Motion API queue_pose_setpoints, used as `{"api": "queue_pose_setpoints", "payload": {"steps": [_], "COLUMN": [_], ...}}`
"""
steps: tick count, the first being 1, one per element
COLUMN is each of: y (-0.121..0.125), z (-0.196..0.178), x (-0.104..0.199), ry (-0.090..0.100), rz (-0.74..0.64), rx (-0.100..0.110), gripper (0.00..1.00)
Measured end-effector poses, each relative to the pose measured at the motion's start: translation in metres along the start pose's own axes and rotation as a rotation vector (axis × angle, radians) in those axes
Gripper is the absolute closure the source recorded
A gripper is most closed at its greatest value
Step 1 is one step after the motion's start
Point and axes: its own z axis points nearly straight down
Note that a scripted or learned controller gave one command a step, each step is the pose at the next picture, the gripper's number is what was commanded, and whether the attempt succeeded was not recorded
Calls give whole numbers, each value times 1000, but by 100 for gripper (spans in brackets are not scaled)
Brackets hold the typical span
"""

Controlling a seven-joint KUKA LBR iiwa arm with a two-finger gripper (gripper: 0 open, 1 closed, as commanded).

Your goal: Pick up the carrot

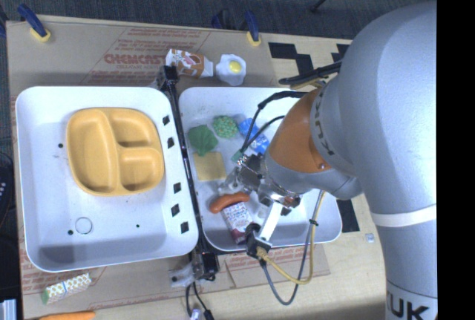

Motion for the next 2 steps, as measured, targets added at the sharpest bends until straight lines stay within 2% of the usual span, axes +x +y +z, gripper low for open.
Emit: {"api": "queue_pose_setpoints", "payload": {"steps": [1,2], "y": [11,68], "z": [5,-96], "x": [14,59], "ry": [0,2], "rz": [261,331], "rx": [-2,-3], "gripper": [0,0]}}
